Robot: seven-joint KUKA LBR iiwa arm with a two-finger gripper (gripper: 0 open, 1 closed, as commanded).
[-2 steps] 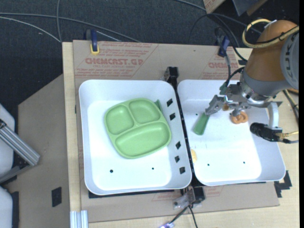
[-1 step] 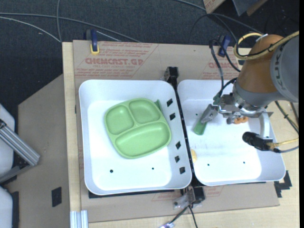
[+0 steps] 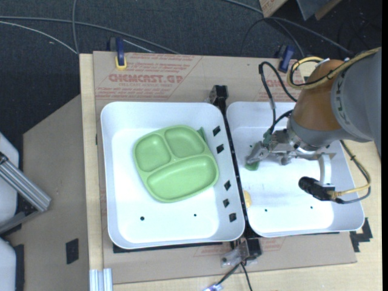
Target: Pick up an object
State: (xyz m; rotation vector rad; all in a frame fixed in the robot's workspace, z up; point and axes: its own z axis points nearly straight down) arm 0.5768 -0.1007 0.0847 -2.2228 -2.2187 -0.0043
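Note:
A light green divided plate (image 3: 176, 162) lies in the middle of the left bin (image 3: 121, 217). My gripper (image 3: 257, 155) is down in the right bin (image 3: 291, 223), close to its left wall, with the grey and orange arm (image 3: 327, 105) leaning in from the right. A small dark green object (image 3: 251, 164) shows right at the gripper's tip, on or just above the bin floor. The gripper's body hides most of it, and I cannot see whether it is held.
Black clips (image 3: 219, 139) line the divider between the two bins. A black connector with a yellow cable (image 3: 316, 188) hangs from the arm over the right bin. Blue clamps (image 3: 120, 51) sit at the back edge of the cardboard base.

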